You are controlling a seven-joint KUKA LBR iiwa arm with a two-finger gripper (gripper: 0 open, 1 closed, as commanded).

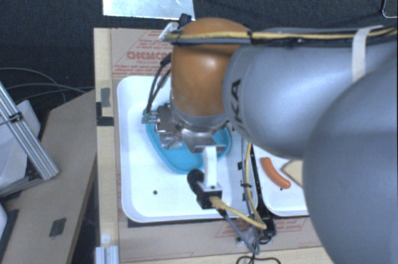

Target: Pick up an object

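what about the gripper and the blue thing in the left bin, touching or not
Cannot tell. The camera view has the gripper over the blue thing, but the wrist hides where they'd meet.

The bench point(134, 48) bears a white bin point(132, 194) beside a second bin point(291, 209).

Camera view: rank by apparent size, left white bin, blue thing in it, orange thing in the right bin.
1. left white bin
2. blue thing, partly hidden by the arm, so its full extent is unsure
3. orange thing, clearly the smallest
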